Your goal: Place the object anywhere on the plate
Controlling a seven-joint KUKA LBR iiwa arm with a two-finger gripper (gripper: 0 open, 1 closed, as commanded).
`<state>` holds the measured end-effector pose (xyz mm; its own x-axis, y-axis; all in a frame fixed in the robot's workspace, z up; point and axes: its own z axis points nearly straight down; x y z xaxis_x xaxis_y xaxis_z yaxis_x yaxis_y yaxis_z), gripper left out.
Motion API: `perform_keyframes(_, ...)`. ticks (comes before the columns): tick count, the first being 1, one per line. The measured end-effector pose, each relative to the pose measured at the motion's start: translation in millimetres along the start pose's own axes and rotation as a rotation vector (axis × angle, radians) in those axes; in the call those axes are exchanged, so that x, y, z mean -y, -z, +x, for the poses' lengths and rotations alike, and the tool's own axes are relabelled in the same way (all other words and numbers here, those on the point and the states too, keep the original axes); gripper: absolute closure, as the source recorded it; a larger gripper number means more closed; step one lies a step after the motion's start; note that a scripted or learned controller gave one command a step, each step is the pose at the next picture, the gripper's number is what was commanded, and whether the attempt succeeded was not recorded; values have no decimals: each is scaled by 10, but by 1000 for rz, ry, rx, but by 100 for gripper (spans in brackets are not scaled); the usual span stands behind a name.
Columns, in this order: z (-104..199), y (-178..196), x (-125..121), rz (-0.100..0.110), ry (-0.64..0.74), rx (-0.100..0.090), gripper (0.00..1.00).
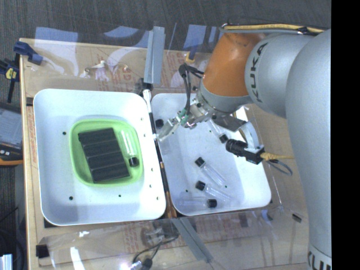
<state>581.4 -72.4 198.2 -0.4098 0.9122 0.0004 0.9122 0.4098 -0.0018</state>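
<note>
A green plate (75, 157) lies in the left bin (56, 201) and bears a black ribbed block (103, 153). A clear tube with a black cap (131, 149) lies on the plate's right side, beside the block. Several more clear tubes with black caps lie in the right bin (253, 193), among them one at mid-bin (209, 171) and one near the front wall (197, 204). My gripper (171, 125) hangs over the right bin's left side, close to the wall between the bins. A small black cap (159, 122) shows just left of it.
The grey arm with its orange band (230, 66) covers the right bin's back and right side. A black cable connector (243, 149) hangs over that bin. A grey rail (153, 55) stands behind the gap between the bins.
</note>
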Motion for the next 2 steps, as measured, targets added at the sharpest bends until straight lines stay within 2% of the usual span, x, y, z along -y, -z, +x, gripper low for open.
perform_keyframes(1, -690, 56, -127, -1, 59, 1, 0)
perform_keyframes(2, -1321, -143, -237, -2, 260, 2, 0)
